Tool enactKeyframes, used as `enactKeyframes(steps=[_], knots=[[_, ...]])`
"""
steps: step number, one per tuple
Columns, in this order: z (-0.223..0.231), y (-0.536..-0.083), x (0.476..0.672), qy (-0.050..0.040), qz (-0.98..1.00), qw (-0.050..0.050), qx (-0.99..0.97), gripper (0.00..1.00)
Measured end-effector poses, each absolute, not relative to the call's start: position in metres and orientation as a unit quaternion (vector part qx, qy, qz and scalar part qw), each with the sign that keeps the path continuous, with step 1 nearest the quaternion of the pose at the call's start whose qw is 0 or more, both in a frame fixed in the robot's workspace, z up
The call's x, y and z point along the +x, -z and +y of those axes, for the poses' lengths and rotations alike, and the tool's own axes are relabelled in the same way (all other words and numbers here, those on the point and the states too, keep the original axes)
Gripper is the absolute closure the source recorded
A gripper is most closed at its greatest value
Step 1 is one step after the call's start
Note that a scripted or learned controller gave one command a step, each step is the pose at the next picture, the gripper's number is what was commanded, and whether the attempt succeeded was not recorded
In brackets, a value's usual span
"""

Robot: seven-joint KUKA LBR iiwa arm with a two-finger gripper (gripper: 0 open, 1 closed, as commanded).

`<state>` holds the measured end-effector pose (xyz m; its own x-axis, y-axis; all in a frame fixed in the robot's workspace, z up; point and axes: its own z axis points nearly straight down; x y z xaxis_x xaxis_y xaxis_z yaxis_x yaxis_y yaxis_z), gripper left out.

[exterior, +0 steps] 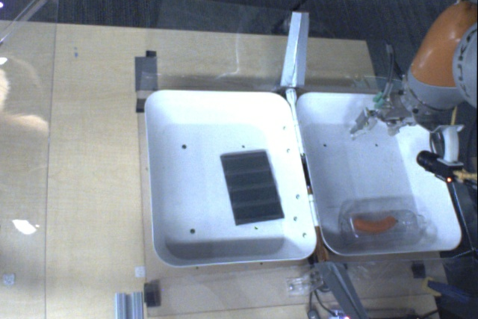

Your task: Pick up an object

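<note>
Nearest the camera, a clear container with an orange piece inside (pixel 382 223) lay in the right bin (pixel 328 160), well below the fingers (pixel 379 118) and apart from them, seemingly left waiting for a grasp. Farther back, the fingers hovered over that bin's far corner, appearing spread with nothing between them, though small and hard to read. To their left, a dark ribbed slab (pixel 252 187) lay in the left bin (pixel 172 183).

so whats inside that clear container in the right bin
The clear container, lying near the front edge of the right bin, holds one orange, sausage-shaped thing. The plastic blurs it, so what it is cannot be told, nor whether anything lies beneath it.
</note>
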<state>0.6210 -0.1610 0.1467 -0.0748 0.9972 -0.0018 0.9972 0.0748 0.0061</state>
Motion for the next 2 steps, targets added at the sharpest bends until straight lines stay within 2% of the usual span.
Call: enactKeyframes(steps=[1,2], knots=[[-0.172,-0.141,0.628,-0.0012,0.874,0.004,0.485,0.0],[-0.103,-0.09,0.545,-0.0033,0.845,0.005,0.535,0.0]])
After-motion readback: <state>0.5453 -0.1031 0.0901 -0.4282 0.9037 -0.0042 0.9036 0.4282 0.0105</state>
